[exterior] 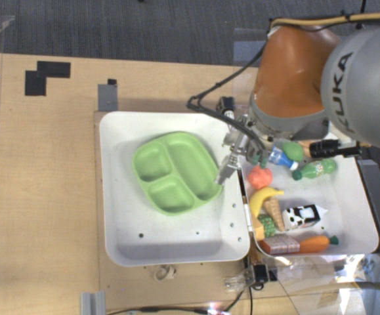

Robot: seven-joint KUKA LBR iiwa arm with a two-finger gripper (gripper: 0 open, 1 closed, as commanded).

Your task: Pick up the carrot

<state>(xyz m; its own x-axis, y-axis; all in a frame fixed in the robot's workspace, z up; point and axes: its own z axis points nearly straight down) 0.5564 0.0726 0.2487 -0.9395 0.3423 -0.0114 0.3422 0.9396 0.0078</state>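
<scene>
The carrot [312, 244] is orange with a small green tip. It lies flat at the near edge of the right bin [363, 205], beside a reddish box [281, 245]. My gripper [231, 165] hangs low over the wall between the two bins, at the right rim of a green divided plate [174, 170]. It is well to the upper left of the carrot and nothing shows in it. The arm's orange band and grey wrist cover the far part of the right bin.
The right bin also holds a banana [264, 199], a red fruit [260, 176], a cone [274, 214], a cow-patterned carton [302, 216], a blue-capped bottle [283, 157] and a green bottle [318, 169]. The plate lies in the left bin [121, 228].
</scene>
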